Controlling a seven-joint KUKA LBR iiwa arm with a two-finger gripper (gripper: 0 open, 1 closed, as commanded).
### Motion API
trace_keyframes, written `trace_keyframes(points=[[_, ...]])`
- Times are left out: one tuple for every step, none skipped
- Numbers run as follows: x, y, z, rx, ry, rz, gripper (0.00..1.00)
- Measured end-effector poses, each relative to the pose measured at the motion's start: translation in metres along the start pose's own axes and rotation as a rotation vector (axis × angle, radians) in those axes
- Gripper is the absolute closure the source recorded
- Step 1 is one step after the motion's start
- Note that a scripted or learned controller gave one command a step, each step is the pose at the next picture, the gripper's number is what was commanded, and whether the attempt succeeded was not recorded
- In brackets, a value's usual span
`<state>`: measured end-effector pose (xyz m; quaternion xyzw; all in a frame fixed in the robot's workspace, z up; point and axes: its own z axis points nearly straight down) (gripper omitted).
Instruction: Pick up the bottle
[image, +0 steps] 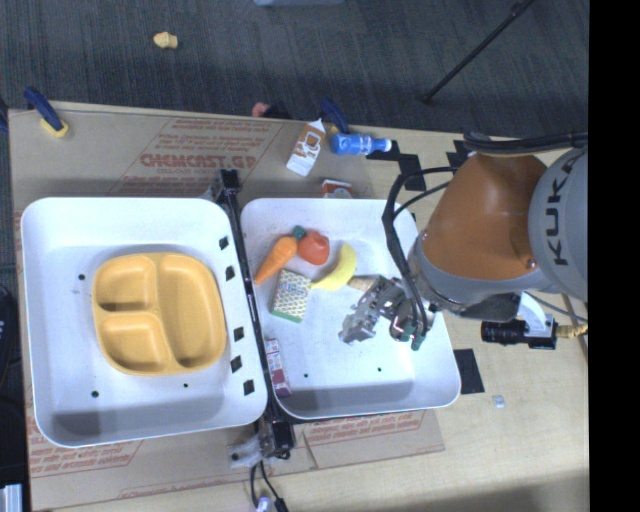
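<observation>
Camera view: the grey arm with the orange band reaches in from the right, and its two-finger metal gripper (372, 315) hangs low over the right shallow white bin (330, 388), just right of the middle. I can't tell how the gripper is set; the tip is a cluttered blur of metal. Nothing visibly sits in it.

Task looks barely started. The bottle, as far as I can judge, is the small blue plastic bottle (355, 145) lying on its side on the brown cardboard sheet (190, 150) behind the bins, outside both of them, near a small white carton (306, 147). It is not lifted and not touched.

Relative to the gripper, the bottle lies well apart, up toward the far edge of the bench, beyond the right bin's rear rim. Between them in the bin: an orange toy carrot (275, 258), a red toy fruit (314, 247), a yellow toy banana (338, 270) and a green-speckled box (291, 296). Left bin (50, 300) holds a yellow divided tray (160, 310).

Left to do: reach, grasp, lift.
</observation>
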<state>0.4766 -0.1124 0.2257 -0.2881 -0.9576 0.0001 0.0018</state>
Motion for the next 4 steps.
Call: trace_keyframes(points=[[-0.033,-0.050,-0.018,0.000,-0.004,-0.135,1.00],[0.007,0.011,0.033,0.001,-0.002,-0.783,1.00],[-0.051,-0.051,-0.041,0.002,-0.006,-0.854,1.00],[-0.054,-0.061,-0.006,0.000,-0.002,-0.789,1.00]])
